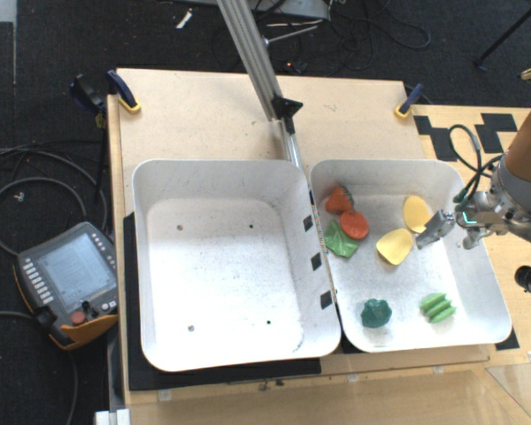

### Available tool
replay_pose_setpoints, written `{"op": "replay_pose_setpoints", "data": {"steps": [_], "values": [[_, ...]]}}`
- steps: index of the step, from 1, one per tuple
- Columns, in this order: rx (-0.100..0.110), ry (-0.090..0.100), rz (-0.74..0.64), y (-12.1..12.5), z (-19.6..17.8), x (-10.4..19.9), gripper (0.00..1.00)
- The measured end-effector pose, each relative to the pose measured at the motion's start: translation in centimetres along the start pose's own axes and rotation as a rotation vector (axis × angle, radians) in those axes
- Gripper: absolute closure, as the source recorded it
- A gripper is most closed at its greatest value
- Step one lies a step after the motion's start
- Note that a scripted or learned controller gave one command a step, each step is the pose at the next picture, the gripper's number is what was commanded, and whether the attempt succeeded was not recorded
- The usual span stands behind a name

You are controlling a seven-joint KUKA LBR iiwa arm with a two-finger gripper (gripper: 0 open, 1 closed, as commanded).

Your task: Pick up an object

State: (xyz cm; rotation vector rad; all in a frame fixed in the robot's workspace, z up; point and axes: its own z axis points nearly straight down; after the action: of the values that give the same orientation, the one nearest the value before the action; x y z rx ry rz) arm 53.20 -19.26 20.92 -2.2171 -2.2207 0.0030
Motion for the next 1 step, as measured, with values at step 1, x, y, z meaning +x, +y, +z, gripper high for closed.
{"op": "replay_pose_setpoints", "data": {"steps": [1], "values": [[-0.004,-0.001,0.001,0.09,-0.20,0.00,0.00]]}}
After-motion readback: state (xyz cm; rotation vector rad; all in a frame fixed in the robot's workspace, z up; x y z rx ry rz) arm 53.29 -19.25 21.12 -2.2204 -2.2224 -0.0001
